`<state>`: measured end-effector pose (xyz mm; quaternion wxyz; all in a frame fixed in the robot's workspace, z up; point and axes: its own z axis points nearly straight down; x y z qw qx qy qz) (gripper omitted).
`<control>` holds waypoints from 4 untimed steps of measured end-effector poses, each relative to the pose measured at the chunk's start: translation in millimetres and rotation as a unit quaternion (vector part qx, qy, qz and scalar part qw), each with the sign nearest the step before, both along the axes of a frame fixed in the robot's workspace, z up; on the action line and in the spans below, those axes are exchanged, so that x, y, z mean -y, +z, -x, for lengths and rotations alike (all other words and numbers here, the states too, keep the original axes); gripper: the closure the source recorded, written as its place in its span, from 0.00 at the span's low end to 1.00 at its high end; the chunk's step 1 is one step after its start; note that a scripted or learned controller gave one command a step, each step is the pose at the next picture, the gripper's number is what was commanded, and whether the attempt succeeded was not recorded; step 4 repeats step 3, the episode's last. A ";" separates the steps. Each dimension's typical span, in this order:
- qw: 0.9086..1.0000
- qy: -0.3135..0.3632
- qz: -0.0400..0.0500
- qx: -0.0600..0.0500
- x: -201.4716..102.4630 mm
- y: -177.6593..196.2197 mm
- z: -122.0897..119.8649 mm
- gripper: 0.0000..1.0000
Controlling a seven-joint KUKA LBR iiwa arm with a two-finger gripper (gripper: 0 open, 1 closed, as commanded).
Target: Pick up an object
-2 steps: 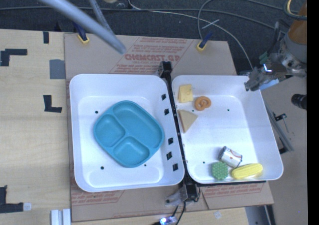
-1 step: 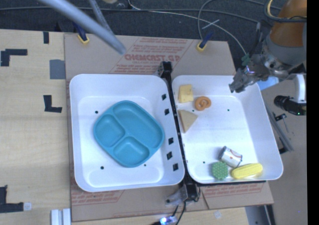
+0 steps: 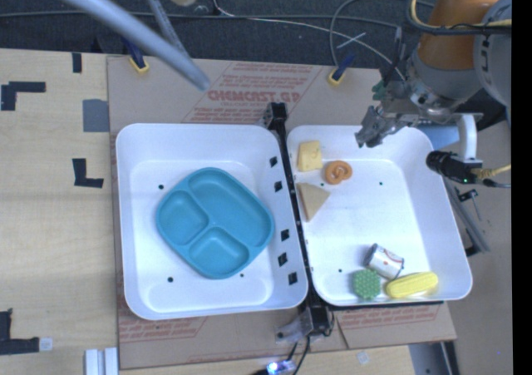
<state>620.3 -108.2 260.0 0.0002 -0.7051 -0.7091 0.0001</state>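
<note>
My gripper (image 3: 371, 133) hangs above the far edge of the right bin (image 3: 432, 199), with nothing visible between its dark fingers. Below and left of it lie a yellow block (image 3: 309, 155), an orange pretzel-like piece (image 3: 337, 171) and a tan wedge (image 3: 312, 199). Near the bin's front edge sit a small silver can (image 3: 385, 261), a green round piece (image 3: 366, 283) and a yellow corn cob (image 3: 411, 284).
The left bin (image 3: 141, 199) holds a blue divided plate (image 3: 214, 221). A black divider with clips (image 3: 287, 199) runs between the bins. Cables and the orange-banded arm (image 3: 465, 7) occupy the upper right. A grey pole (image 3: 108, 7) crosses the upper left.
</note>
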 end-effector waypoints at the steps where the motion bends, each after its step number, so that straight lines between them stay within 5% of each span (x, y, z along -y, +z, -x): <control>1: 1.000 0.000 0.000 -0.001 -57.8 -17.6 -8.6 1.00; 3: 1.000 0.000 0.000 0.000 -170.5 -20.1 -27.2 1.00; 4: 1.000 0.000 0.000 0.000 -170.5 -20.1 -27.2 1.00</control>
